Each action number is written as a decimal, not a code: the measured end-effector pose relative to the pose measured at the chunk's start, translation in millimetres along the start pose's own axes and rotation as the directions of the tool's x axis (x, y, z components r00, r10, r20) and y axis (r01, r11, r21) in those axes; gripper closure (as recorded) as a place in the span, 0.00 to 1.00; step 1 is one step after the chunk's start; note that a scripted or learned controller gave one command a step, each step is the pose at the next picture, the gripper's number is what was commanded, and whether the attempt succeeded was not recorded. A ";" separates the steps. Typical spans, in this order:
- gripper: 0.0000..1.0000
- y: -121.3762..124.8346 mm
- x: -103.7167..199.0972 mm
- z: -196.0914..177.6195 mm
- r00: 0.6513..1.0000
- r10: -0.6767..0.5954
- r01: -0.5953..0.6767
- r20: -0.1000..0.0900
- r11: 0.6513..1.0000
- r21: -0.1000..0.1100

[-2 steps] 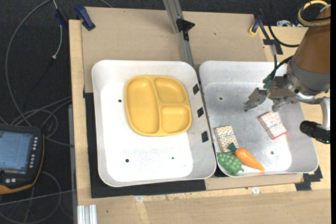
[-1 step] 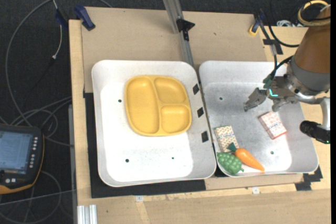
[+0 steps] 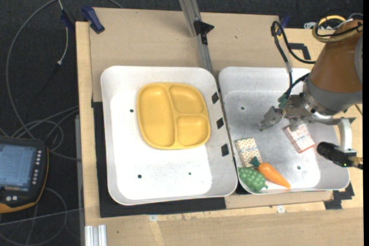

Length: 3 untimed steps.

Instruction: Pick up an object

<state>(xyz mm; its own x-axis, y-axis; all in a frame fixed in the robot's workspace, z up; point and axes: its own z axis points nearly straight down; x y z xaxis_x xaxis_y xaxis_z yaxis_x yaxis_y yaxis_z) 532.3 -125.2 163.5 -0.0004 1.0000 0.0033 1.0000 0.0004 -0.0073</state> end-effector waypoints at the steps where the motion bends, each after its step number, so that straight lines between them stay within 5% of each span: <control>1: 0.00 -0.5 -9.6 50.3 1.000 0.001 -0.001 0.000 1.000 0.001; 2: 0.00 -1.0 -9.0 72.4 1.000 0.001 -0.001 0.000 1.000 -0.002; 3: 1.00 0.2 -8.8 60.1 1.000 0.000 0.000 0.001 1.000 -0.006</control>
<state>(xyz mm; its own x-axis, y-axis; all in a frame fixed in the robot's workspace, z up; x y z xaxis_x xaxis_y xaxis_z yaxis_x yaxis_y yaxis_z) 532.0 -133.8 103.4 -0.0005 1.0000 0.0025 1.0000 0.0005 -0.0011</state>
